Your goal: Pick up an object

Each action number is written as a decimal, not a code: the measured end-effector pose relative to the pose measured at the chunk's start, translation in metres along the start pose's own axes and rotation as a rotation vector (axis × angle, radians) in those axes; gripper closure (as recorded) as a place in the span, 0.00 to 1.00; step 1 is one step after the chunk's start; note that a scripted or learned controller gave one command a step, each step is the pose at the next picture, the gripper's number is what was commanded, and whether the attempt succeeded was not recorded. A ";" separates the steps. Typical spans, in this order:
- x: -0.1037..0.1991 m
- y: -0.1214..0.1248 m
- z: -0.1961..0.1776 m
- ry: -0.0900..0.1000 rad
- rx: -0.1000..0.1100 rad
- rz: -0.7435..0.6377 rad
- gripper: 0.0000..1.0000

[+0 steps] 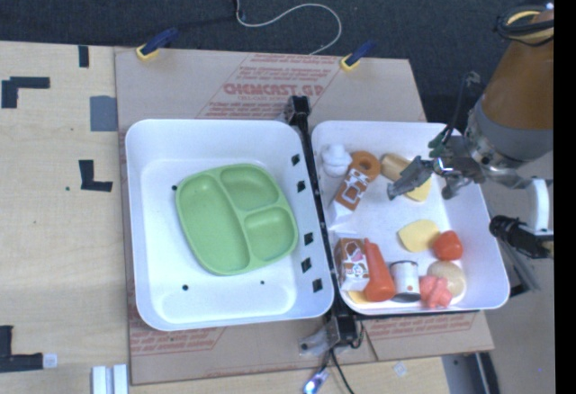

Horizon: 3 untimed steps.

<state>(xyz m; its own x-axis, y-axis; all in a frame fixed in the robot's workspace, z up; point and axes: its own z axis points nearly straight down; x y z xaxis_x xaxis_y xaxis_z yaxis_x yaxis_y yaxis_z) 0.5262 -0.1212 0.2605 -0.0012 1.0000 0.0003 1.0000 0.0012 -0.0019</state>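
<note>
1. Nearest the lens, along the right bin's [468, 298] 6 o'clock edge, crowd a red bottle [378, 280], a small can [405, 278] and a pink toy [436, 291].
2. One tomato [447, 246] and one yellow piece [417, 235] lie just above them.
3. One gripper [429, 178] hovers at the bin's 1 o'clock, fingers spread, nothing between them, over a yellow object [417, 192].
4. One green divided plate [237, 218] sits in the left bin [153, 230].
</note>
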 end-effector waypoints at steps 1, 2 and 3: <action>0.055 -0.042 -0.023 0.002 0.001 -0.004 0.00; 0.053 -0.041 -0.031 0.001 0.002 -0.002 1.00; 0.115 -0.042 -0.154 0.002 -0.015 -0.008 1.00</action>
<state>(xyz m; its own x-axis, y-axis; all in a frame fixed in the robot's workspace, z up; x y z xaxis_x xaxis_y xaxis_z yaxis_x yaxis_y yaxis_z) 0.4848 -0.0066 0.4150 -0.0095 1.0000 0.0018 0.9999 0.0095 0.0133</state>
